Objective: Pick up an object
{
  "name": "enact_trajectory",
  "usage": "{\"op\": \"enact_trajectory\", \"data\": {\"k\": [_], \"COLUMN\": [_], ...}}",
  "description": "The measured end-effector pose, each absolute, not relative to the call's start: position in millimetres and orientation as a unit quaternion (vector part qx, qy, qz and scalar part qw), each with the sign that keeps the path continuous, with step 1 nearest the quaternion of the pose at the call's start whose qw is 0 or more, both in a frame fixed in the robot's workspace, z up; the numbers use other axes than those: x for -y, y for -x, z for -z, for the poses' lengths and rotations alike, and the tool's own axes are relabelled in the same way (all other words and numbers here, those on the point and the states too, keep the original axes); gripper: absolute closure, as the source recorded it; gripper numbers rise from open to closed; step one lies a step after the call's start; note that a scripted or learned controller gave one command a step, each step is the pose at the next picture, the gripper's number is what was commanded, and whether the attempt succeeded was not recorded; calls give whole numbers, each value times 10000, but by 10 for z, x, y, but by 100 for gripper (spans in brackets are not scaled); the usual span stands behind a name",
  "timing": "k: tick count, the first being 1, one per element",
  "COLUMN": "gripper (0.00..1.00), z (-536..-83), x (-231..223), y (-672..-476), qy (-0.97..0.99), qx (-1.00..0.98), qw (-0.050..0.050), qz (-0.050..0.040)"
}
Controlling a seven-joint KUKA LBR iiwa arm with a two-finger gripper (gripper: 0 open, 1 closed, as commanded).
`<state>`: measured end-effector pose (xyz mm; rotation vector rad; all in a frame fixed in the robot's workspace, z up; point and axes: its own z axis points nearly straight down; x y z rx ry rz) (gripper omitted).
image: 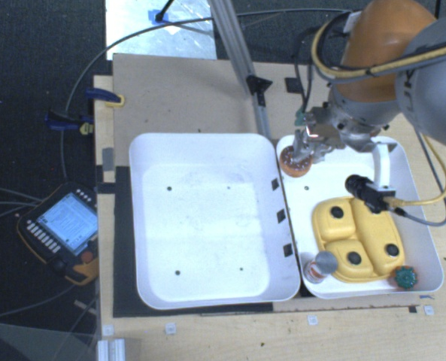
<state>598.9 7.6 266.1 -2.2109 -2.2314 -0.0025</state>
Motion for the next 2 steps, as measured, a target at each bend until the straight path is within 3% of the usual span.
{"op": "enact_trajectory", "data": {"k": [2], "gripper": [100], "z": [-2329], "x": [-889], "y": [-5533], "qy": [7042], "qx": [7100], "qw": [15], "qz": [-5]}}
